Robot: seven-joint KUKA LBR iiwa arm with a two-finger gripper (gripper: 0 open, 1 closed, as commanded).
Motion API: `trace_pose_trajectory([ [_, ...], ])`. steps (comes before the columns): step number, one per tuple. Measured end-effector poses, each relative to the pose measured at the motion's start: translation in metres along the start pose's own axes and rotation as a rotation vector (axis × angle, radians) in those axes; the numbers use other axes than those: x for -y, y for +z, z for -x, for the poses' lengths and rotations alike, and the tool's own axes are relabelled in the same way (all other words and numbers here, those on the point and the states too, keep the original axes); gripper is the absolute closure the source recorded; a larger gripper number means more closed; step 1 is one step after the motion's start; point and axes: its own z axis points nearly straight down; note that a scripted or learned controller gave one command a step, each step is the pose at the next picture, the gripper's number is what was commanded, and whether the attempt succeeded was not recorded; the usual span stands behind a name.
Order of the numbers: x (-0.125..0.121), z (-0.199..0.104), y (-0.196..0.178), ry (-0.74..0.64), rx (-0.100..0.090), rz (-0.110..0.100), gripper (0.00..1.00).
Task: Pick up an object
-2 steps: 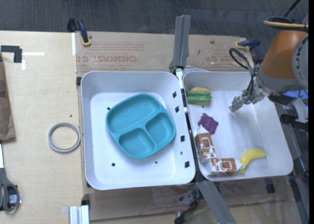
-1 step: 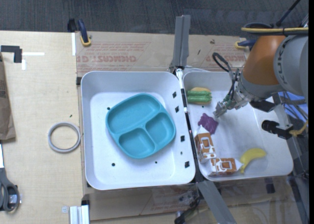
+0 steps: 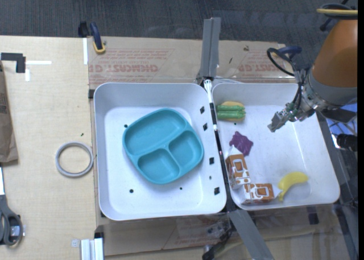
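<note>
Two white bins share the worktop. Over the right bin (image 3: 318, 139), the hand (image 3: 280, 119) hovers, grip unclear, nothing visibly held; banana (image 3: 292, 182), cartons and vegetable await picking.

grey arm (image 3: 335, 54) (orange band above wrist), reaching from right, gripper (image 3: 282, 118) angled down-left

Looks like a robotics lab: two white bins (image 3: 108, 156) clamped to a table (image 3: 45, 111), cardboard sheet (image 3: 148, 62), tape roll (image 3: 74, 159), scissors (image 3: 10, 226), grey robot arm (image 3: 335, 54).
</note>
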Motion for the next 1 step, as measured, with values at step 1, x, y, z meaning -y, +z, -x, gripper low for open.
trace_pose_trajectory([
  [1,-0.0361,0.0097,0.123,-0.103,0.0,0.001,1.0],
])
